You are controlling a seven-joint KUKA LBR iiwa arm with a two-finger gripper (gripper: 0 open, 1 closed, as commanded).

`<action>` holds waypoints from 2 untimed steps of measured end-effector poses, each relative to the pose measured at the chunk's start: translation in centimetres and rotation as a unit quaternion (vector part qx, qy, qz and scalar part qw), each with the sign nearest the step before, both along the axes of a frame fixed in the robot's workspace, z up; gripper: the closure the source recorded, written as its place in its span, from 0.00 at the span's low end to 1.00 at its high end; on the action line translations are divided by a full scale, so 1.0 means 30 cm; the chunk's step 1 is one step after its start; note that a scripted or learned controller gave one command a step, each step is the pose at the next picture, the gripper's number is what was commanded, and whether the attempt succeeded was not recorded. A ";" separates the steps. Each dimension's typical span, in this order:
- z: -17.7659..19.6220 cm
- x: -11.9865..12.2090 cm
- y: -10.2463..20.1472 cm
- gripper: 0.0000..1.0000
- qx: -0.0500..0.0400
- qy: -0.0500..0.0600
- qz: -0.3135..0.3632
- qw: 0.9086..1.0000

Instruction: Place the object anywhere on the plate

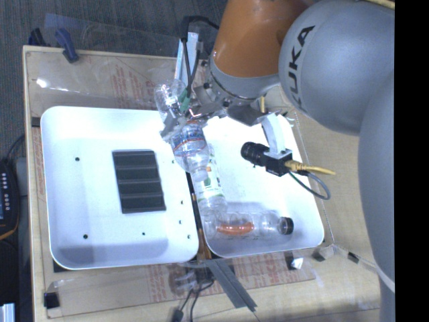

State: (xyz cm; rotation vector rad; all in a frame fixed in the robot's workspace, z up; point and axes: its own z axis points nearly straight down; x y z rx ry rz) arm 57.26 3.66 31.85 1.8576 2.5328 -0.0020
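Arm (315, 52) reached in from 2 o'clock; gripper (184, 116) hung over the seam between the bins at 12 o'clock of centre, jaws pinching the top of a clear bottle (194, 149); bottle tilted, lower end over the right bin (305, 213). At 5 o'clock lay a second clear bottle (244, 225), black-capped, on its side. Left bin (74, 180) bore a black ribbed plate (139, 181) at 9 o'clock, well apart from the held bottle.

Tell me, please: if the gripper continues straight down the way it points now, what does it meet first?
Most likely the clear bottle directly under the gripper, lying over the edge between the two bins. The gap between them is hard to judge from this slanted view. The dark plate lies to the side, off that line.
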 end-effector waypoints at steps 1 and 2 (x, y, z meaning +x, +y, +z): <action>0.000 0.000 0.000 0.00 0.000 0.000 0.000 1.000; -0.412 -0.204 0.185 0.00 0.000 0.003 0.004 1.000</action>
